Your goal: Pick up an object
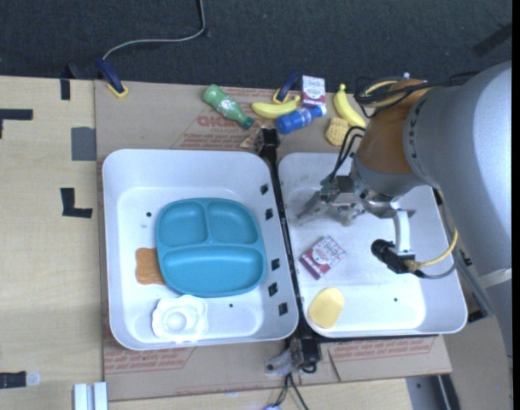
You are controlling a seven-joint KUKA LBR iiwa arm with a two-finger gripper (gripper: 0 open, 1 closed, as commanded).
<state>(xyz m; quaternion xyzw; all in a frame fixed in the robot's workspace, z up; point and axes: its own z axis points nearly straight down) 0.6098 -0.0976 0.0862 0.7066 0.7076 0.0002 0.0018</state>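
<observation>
Claw (pixel 315 209): over the upper left part of the right bin, reaching in from the right; its two fingers stand spread apart with nothing between them.
Arm (pixel 464 135): grey, with the orange band just up and right of the claw.
Right bin (pixel 430 319): white, lying beneath the claw.
Red-and-white packet (pixel 322 255): on the bin floor just below the claw, apart from it.
Yellow piece (pixel 325 307): further below the claw, near the bin's lower left corner.
Left bin (pixel 127 186): to the claw's left, touching the right bin along a dark divider.
Blue divided plate (pixel 210 246): left of the claw, in the middle of the left bin.
Orange piece (pixel 146 266): at the plate's far left edge, partly under it.
White round piece (pixel 178 319): below the plate.
Tabletop (pixel 37 254): above the claw, outside the bins, lie a green bottle (pixel 227 106), two bananas (pixel 275 107), a blue item (pixel 295 120) and a small carton (pixel 313 89).
</observation>
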